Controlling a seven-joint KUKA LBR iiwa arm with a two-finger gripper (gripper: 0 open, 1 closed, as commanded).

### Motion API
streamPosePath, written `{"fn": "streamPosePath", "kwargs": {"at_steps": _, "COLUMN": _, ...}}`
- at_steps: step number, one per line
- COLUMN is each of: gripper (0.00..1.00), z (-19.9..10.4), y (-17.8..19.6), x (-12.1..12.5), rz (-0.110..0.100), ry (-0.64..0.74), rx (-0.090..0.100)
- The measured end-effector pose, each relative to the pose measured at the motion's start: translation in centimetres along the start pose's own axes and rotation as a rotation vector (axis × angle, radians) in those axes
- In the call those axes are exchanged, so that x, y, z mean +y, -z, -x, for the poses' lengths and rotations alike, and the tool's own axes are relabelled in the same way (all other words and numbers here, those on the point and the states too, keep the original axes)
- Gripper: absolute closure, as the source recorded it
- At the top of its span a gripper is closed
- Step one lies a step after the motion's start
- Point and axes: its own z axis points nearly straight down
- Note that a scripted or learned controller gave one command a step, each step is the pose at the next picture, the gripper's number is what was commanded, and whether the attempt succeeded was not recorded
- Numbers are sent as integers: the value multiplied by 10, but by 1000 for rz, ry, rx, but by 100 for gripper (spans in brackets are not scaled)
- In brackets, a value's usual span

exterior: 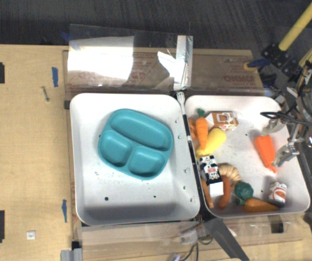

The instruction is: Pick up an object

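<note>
- i see the gripper (284, 140) at the right bin's (243, 103) right edge, beside an orange carrot (265, 150).
- i cannot tell its state.
- teal divided plate (135, 143) sits in the left bin (85, 145).

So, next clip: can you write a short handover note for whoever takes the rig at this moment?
Gripper: at the right bin's right side, beside the loose orange plastic carrot; grip state unclear.
Left bin: teal divided plastic tray.
Right bin: toy food piled along its left wall and front, including a yellow plastic pear.
Done: nothing visibly lifted.
Left: grasp and raise one object, probably that carrot.
</note>
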Motion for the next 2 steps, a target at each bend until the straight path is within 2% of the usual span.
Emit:
{"fn": "streamPosePath", "kwargs": {"at_steps": 1, "gripper": 0, "z": -62, "y": -97, "x": -15, "rz": 3, "ry": 72, "rx": 0}}
{"fn": "streamPosePath", "kwargs": {"at_steps": 2, "gripper": 0, "z": -55, "y": -106, "x": -18, "rz": -1, "ry": 93, "rx": -2}}
